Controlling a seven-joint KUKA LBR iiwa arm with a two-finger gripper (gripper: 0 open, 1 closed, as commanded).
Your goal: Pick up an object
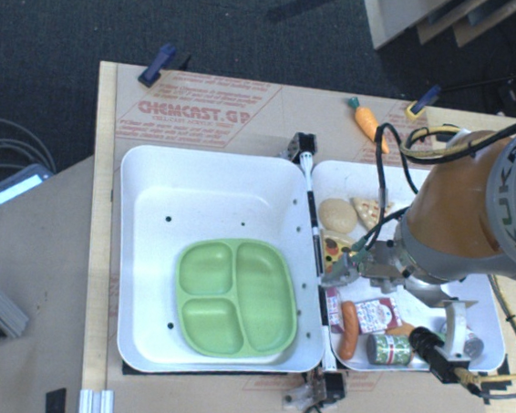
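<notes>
1. Several objects are crowded in the right bin (490, 349): hot dog (349, 330), can (390, 350), bun (338, 215).
2. Whether the gripper (343, 267) is spread cannot be told.
3. Neighbouring items could be nudged, and a grasp missed.

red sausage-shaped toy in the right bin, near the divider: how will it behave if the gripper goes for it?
The red sausage-shaped toy looks rounded and glossy, so it may roll or slip sideways under a pinch. It lies beside the small green-labelled can and close to the right bin wall, so pushing would probably jam it there.
</notes>
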